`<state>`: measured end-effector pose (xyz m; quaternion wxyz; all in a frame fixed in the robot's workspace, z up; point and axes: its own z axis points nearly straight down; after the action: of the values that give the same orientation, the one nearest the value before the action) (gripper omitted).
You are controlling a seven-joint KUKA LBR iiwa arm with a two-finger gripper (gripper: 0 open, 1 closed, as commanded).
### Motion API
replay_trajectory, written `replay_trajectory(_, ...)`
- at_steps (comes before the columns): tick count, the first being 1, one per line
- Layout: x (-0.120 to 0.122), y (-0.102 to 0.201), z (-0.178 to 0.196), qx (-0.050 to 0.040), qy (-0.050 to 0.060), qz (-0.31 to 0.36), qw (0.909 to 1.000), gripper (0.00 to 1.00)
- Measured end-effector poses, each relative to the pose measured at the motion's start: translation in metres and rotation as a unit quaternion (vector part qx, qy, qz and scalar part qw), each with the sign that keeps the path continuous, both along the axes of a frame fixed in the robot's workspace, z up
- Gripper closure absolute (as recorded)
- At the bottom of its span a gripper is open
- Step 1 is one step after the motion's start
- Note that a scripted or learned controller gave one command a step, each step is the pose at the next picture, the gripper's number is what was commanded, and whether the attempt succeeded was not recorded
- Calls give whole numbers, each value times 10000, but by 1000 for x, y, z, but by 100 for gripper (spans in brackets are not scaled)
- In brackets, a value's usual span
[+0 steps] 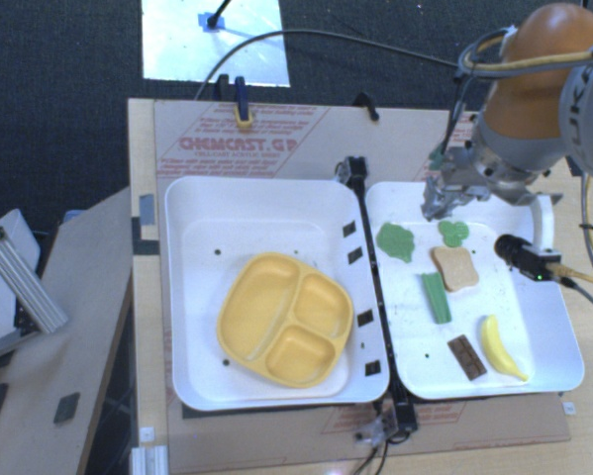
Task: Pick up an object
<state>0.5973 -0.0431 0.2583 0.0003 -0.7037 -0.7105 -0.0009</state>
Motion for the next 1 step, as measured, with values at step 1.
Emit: replay_trajectory(1,3,49,1,-1,-7,-1,10000,100)
